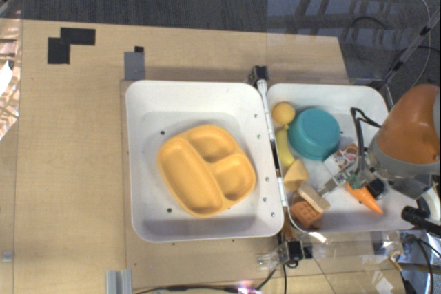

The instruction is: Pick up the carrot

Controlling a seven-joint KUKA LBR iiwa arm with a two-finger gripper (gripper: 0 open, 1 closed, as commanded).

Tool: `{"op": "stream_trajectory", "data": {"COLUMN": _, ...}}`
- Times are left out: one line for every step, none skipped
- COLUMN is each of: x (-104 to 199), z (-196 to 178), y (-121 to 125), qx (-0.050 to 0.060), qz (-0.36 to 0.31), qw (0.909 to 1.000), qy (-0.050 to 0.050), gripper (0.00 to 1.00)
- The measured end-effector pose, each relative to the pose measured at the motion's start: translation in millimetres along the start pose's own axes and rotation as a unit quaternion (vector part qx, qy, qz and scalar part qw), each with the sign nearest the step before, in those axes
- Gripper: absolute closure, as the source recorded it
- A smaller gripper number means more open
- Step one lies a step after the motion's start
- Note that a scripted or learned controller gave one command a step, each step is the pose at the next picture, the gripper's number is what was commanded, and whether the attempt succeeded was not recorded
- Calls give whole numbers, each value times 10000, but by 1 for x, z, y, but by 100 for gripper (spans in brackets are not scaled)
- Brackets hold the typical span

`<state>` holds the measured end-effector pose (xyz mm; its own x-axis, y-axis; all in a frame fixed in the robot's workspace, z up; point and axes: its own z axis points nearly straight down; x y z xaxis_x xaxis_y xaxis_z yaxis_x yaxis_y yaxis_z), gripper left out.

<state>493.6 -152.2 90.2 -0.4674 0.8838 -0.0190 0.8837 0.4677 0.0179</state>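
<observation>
While the grey arm with its orange band (411,124) reaches in from the right, the small orange plastic carrot (365,197) lies on the floor of the right-hand shallow white bin (383,101), near that bin's front right corner, its pointed end aimed toward the front edge. The tool (353,177) sits just behind the carrot, at its blunt, green-topped end; whether it is open or closed, or touching the carrot at all, cannot be made out from this angle, as the wrist covers it. Behind and to the left of the carrot stands a round teal bowl (315,133), with a yellow ball-shaped toy (282,112) just beyond it against the bin's left wall. Left of the carrot lie a pale yellow wedge (296,172), a tan block (312,199) and a brown waffle-like piece (305,215). Farther left still, well apart from the carrot, a yellow three-compartment plastic tray (206,168) rests in the left-hand white bin (145,113). Both bins sit side by side on the light wooden counter (65,169).
</observation>
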Motion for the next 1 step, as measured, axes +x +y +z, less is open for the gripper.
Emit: {"op": "stream_trajectory", "data": {"x": 2, "z": 2, "y": -1, "qx": 70, "qz": 2548, "qw": 9669, "qy": 68, "gripper": 0}}
